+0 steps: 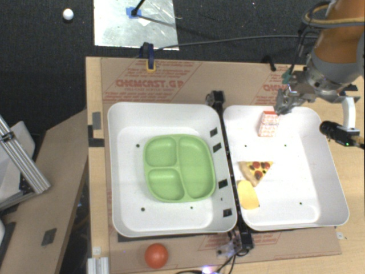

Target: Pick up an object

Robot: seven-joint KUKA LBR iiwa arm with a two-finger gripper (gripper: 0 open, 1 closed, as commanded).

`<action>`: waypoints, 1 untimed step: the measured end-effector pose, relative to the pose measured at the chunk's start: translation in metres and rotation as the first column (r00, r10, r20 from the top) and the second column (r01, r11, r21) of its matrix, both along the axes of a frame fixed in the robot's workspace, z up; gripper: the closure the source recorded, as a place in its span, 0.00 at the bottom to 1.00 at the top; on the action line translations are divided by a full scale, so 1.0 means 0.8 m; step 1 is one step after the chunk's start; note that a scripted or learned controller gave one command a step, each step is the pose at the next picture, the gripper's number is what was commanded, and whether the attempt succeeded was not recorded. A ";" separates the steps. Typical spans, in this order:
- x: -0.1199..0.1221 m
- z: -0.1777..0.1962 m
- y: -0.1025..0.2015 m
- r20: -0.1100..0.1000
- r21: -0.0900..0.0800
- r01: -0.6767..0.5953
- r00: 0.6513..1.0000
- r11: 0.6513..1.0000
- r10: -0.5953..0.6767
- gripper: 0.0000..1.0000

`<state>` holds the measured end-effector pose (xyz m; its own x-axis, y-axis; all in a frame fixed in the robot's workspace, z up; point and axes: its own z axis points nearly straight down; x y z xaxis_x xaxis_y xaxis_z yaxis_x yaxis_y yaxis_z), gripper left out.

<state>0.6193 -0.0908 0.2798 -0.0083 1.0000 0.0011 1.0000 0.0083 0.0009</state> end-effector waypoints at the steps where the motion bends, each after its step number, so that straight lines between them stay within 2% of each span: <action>1: -0.016 -0.024 0.056 -0.001 0.000 0.001 1.000 1.000 -0.001 1.00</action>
<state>0.6064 -0.0461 0.2608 -0.0077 1.0000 0.0012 1.0000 0.0077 -0.0004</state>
